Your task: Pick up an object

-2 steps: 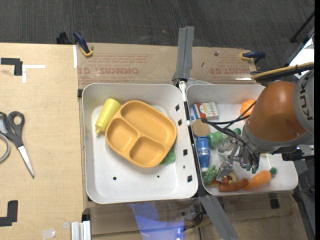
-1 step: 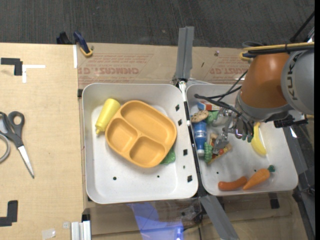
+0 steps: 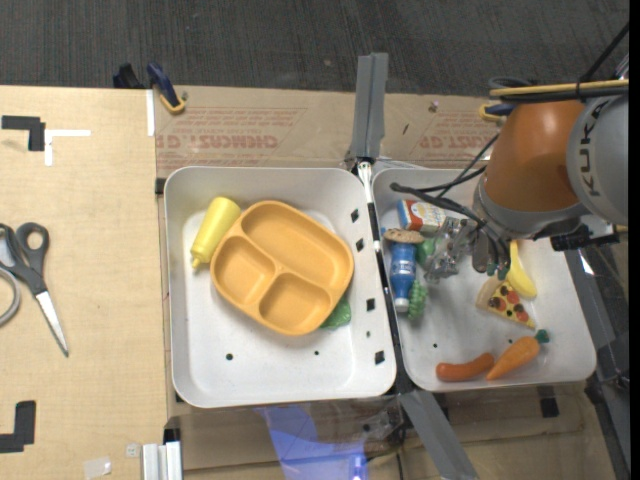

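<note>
My gripper (image 3: 462, 251) hangs low over the middle of the right bin (image 3: 560, 370), under the arm's orange band (image 3: 535, 163). Just left of it lie a blue bottle (image 3: 402, 268), a green toy (image 3: 418, 298) and a brown-topped piece (image 3: 405, 236). A red-and-white carton (image 3: 420, 213) sits behind them. To its right are a yellow banana (image 3: 521, 271) and a pizza slice toy (image 3: 506, 305). An orange carrot (image 3: 516, 355) and a red sausage (image 3: 464, 370) lie near the bin's front wall. I see nothing lifted off the bin floor.
The left bin (image 3: 200, 368) holds a yellow divided plate (image 3: 283, 265), a yellow squeeze bottle (image 3: 213, 230) and a green piece (image 3: 339, 316) poking from under the plate. Scissors (image 3: 35, 278) lie on the bench at far left. A grey bar (image 3: 368, 108) stands behind the bins.
</note>
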Motion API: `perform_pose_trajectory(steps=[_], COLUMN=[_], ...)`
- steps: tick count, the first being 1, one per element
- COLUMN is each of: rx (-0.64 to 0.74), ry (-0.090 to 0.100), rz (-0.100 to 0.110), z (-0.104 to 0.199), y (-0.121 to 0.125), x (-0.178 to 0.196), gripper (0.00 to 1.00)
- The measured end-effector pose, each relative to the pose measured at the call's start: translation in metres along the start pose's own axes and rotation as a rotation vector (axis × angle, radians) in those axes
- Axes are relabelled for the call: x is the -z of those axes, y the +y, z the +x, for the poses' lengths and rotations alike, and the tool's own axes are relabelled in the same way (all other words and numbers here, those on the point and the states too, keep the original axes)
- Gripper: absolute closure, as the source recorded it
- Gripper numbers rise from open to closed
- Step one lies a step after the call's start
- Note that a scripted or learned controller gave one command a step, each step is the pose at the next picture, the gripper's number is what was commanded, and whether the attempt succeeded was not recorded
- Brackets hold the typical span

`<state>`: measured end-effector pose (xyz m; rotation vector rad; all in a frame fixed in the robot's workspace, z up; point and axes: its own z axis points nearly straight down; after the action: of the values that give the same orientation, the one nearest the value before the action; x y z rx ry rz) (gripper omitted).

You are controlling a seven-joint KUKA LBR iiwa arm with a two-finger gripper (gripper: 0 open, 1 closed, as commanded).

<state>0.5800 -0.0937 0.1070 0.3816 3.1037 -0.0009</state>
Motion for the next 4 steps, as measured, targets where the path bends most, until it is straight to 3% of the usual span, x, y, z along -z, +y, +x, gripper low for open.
perform_pose_trajectory(steps=[1, 2, 3, 4], rx=[0.000, -0.101, -0.063, 0.053], ry=[0.013, 0.009, 0.014, 0.008], rz=[0.001, 0.001, 0.002, 0.000], z=[0.003, -0.046, 0.035, -0.035], y=[0.000, 0.014, -0.022, -0.022], x=[-0.002, -0.013, -0.015, -0.014], gripper=[0.00, 0.00, 0.00, 0.00])
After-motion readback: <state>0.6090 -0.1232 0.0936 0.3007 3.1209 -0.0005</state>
